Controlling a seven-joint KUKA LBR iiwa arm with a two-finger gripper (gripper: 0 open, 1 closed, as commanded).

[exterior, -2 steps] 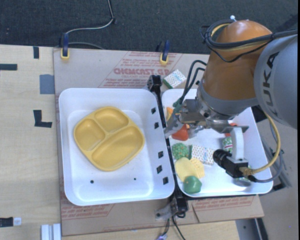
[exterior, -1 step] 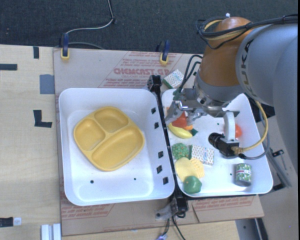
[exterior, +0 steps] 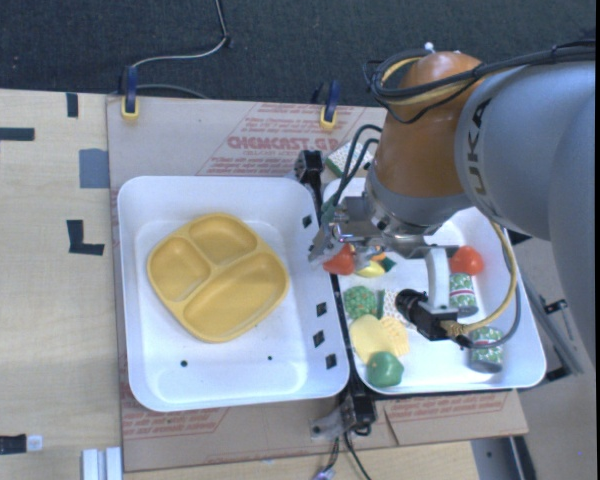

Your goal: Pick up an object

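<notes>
The tabletop (exterior: 40, 298) is light wood, and a brown cardboard sheet (exterior: 240, 148) with red letters lies on it. Two small clips (exterior: 130, 104) hold the sheet at its far edge.

The big grey arm (exterior: 530, 138) comes in from the right. It has an orange band above the wrist, and it hangs over the right bin.

Two white bins sit side by side on the cardboard, and they touch in the middle. The left bin (exterior: 145, 368) has a yellow plate (exterior: 217, 276) in it. The plate has three parts and lies flat near the middle of the bin.

The right bin (exterior: 528, 368) holds all the small things. A yellow bumpy thing (exterior: 380, 336) lies near the front. Just behind it is a green patch with spots (exterior: 362, 300). A green ball (exterior: 384, 369) touches the front of the yellow bumpy thing. Two little cans with green and white labels are on the right, one (exterior: 462, 290) behind the other (exterior: 487, 346). An orange ball (exterior: 467, 260) sits just behind the far can.

The gripper (exterior: 352, 248) is low over the left side of the right bin, close to the wall between the bins. A red thing (exterior: 340, 262) is right at its tip. I cannot tell if the gripper is apart or together, or if it has the red thing.
</notes>
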